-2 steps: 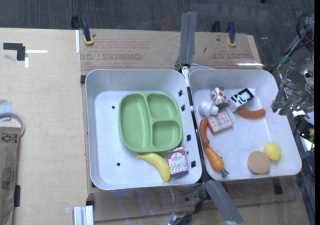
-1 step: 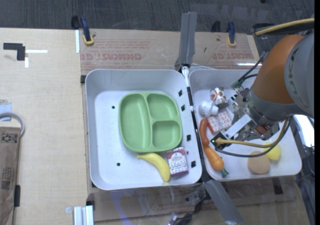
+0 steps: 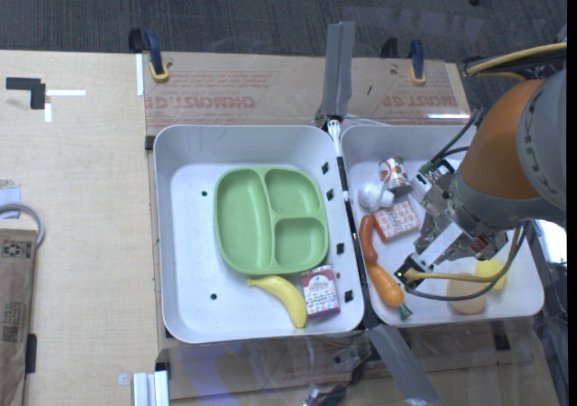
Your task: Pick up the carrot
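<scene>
The carrot [image 3: 386, 284] is orange with a small green tip. It lies slanted near the front left corner of the right bin [image 3: 514, 312]. My gripper [image 3: 433, 231] hangs over the middle of that bin, just right of and slightly behind the carrot. It is apart from the carrot, and nothing shows in it. The grey arm with its orange band reaches in from the right and hides part of the bin floor.
Behind the carrot lie a reddish sausage shape [image 3: 367, 237], a red-and-white packet [image 3: 395, 219] and small white and red items [image 3: 391, 175]. A yellow piece [image 3: 489, 270] and a tan piece [image 3: 467, 301] sit at the front right. The left bin [image 3: 180, 242] holds a green divided plate [image 3: 270, 219], a banana [image 3: 284, 296] and a red box [image 3: 319, 292].
</scene>
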Robot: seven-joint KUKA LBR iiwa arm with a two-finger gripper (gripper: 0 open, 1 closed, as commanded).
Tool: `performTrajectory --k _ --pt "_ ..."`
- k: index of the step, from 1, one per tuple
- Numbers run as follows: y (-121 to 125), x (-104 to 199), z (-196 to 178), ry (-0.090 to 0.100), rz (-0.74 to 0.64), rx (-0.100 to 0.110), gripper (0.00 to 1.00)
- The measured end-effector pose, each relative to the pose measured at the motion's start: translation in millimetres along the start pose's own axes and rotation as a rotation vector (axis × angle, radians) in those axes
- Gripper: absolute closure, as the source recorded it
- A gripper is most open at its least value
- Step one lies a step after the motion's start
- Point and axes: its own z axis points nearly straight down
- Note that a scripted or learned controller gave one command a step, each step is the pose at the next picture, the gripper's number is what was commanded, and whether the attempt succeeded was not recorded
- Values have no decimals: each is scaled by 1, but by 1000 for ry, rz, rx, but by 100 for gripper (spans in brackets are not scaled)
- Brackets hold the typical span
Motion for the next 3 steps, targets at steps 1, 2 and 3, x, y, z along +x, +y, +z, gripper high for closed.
performTrajectory --k 1,2,3 --pt "-6 5 0 2 347 -2 100" --pt "48 -36 81 1 410 2 100" --pt "13 8 -1 2 435 -2 100"
